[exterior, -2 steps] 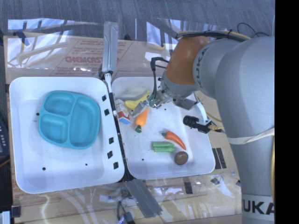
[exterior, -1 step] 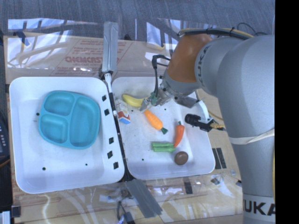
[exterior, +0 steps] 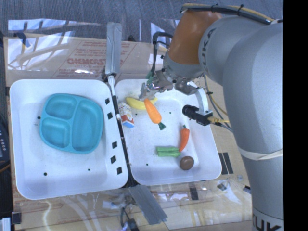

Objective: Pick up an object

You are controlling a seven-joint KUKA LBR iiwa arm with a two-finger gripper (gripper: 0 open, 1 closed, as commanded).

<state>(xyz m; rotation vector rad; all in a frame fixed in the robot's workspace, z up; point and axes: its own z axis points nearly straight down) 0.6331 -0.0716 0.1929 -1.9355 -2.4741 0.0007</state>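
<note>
The arm's metal two-finger claw (exterior: 150,91) hangs over the far part of the right-hand shallow white plastic bin (exterior: 211,150), below the orange band and grey wrist. Its fingertips meet the upper end of a larger orange plastic carrot (exterior: 153,111), which slants down and away from the claw with its small dark green tip lowest. The carrot's top sits right at the fingertips, but whether the claw is clamped on it or merely touching it cannot be told from this angle.

Just beside the claw, on its left and slightly below, lies one yellow plastic banana (exterior: 135,104), partly tucked under the carrot. Further left of the claw, against the bin's wall, lies one small white carton with red and blue print (exterior: 126,115). Below and to the right of the claw lies a second, smaller orange carrot (exterior: 184,138) with a green top. Well below the claw lie one green plastic bean-like piece (exterior: 167,151) and one brown round ball (exterior: 186,163), near each other.

Far left of the claw, the other white bin (exterior: 24,172) holds one turquoise plastic plate with three compartments (exterior: 72,122).
</note>
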